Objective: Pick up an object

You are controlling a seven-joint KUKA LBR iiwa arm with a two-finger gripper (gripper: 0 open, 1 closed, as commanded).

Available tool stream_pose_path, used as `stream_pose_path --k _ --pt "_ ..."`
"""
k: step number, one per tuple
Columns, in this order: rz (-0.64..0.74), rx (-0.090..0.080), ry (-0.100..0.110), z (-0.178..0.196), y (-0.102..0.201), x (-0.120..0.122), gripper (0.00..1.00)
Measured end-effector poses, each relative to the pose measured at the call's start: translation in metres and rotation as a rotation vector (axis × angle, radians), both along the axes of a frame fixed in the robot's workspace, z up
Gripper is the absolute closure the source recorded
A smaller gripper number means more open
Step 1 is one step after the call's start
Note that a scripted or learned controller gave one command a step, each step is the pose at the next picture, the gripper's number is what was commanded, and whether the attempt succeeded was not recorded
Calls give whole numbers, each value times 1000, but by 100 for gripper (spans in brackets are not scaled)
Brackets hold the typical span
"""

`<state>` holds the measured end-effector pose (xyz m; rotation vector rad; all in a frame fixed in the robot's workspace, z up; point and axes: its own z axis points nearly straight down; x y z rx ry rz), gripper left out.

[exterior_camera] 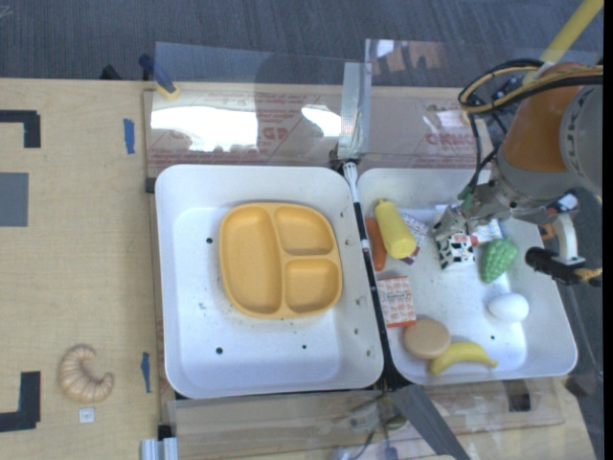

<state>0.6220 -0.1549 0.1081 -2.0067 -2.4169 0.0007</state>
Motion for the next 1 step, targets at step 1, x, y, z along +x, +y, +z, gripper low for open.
stream_pose_path --k 1 --pt "-291 1 -3 128 63 9 100"
